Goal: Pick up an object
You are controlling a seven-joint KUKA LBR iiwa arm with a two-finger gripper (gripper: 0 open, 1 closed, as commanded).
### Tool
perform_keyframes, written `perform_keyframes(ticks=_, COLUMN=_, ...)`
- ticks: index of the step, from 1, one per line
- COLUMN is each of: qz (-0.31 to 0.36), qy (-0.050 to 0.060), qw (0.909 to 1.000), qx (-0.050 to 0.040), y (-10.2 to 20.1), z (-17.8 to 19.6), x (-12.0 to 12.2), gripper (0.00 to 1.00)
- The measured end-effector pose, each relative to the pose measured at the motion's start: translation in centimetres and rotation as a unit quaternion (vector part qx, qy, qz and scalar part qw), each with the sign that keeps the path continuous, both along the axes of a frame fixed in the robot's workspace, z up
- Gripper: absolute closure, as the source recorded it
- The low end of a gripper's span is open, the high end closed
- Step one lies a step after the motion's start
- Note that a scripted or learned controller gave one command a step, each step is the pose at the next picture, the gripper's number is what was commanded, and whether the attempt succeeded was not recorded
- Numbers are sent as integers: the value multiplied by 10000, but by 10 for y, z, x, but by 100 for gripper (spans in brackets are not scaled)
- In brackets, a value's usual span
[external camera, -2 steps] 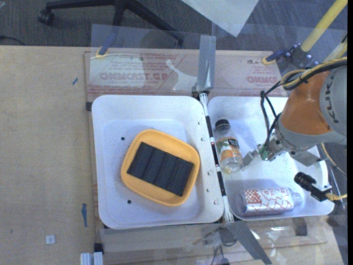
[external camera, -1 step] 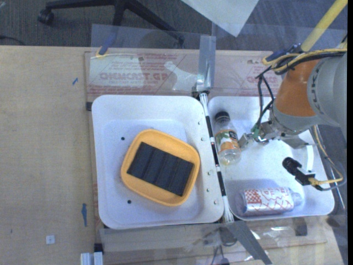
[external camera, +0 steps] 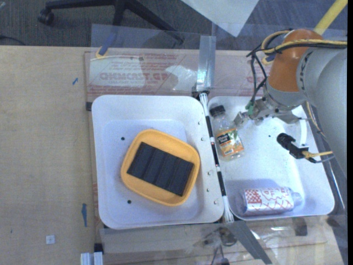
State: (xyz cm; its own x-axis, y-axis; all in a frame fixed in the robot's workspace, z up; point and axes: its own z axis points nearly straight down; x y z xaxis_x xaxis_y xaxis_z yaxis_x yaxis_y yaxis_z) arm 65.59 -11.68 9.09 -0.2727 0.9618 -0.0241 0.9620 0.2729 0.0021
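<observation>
Nearest, one red-and-white checked bottle (external camera: 271,199) lies on its side against the right bin's (external camera: 317,203) near wall, while one yellow tray (external camera: 160,167) sits flat in the left bin (external camera: 107,148). Farther back, one small clear bottle (external camera: 228,139) lies by the divider, probably the target, since the end effector (external camera: 246,115) hovers just beyond it; whether it grips anything I cannot tell.

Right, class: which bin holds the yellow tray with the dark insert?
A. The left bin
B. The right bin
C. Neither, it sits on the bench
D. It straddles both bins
A: the yellow tray lies wholly inside the left bin, apart from the divider, while the right bin holds a small bottle and a clear bottle lying on its side.
</observation>
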Motion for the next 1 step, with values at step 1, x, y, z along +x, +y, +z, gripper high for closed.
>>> perform_keyframes(ticks=1, qz=683, qy=-27, qw=9977, qx=2, y=-2, z=1, x=-52, gripper=0)
